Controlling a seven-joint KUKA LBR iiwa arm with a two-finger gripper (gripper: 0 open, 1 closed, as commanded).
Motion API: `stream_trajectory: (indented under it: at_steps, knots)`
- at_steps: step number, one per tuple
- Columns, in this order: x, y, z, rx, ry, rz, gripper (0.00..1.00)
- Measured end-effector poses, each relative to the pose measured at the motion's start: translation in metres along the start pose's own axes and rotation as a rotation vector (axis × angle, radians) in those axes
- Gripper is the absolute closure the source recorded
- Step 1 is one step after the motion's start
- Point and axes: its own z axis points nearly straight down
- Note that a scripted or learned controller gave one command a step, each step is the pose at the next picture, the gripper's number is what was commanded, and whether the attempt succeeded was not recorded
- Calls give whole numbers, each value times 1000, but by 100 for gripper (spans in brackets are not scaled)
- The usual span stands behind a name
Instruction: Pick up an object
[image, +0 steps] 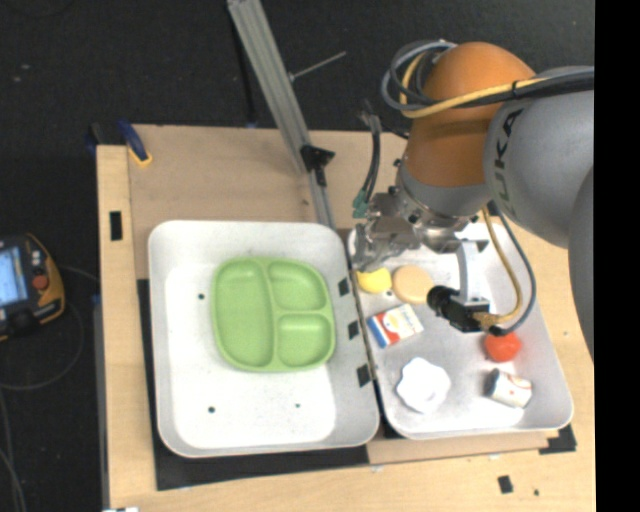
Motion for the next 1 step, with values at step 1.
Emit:
stream_trajectory:
  at_steps: [1]
  knots:
    - [50, -9, -1, 1, 0, 0, 100]
